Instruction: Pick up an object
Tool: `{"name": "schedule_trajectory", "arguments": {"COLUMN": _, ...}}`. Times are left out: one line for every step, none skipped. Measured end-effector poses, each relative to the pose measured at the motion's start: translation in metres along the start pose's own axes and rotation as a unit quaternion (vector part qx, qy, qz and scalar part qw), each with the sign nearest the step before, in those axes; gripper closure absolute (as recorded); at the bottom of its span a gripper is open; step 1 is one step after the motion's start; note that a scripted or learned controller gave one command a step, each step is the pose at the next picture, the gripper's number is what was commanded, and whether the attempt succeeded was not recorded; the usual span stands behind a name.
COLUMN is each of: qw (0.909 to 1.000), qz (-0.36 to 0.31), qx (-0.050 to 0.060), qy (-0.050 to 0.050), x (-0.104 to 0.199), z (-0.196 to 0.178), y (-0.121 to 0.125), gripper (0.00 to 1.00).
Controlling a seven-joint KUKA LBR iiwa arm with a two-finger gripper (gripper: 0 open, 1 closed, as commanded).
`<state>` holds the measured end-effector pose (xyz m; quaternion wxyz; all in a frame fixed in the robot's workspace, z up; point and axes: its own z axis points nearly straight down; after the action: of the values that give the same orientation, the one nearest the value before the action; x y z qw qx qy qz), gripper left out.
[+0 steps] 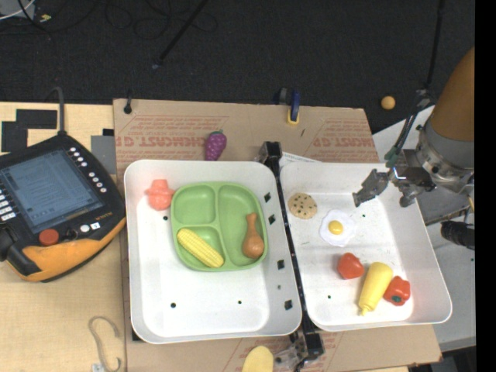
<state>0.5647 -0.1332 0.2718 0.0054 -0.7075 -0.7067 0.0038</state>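
My gripper (387, 194) hangs above the back of the right bin (422, 239), fingers spread open with nothing between them. Below and left of it lie a cookie (302, 204) and a fried egg (335, 228). Nearer the front of that bin are a red pepper (349, 266), a yellow bottle (374, 287) and a small red piece (397, 291). In the left bin (201, 308), a green divided plate (219, 205) carries a corn cob (200, 247) and a drumstick (253, 236). A pink toy (158, 194) lies beside the plate.
Purple grapes (215, 144) sit on the cardboard behind the left bin. A yellow object (258, 359) lies in front of the bins. A teach pendant (54, 200) rests on the bench at the left. A blue clamp (294, 107) stands at the cardboard's back edge.
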Motion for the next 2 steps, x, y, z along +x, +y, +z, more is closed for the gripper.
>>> {"name": "schedule_trajectory", "arguments": {"qw": 1.0, "qz": -0.001, "qx": -0.006, "qy": -0.001, "x": 0.0, "z": -0.006, "y": 0.002, "gripper": 0.0}}
{"name": "schedule_trajectory", "arguments": {"qw": 1.0, "qz": -0.001, "qx": -0.002, "qy": 0.0, "x": -0.003, "z": 0.057, "y": -0.002, "gripper": 0.0}}
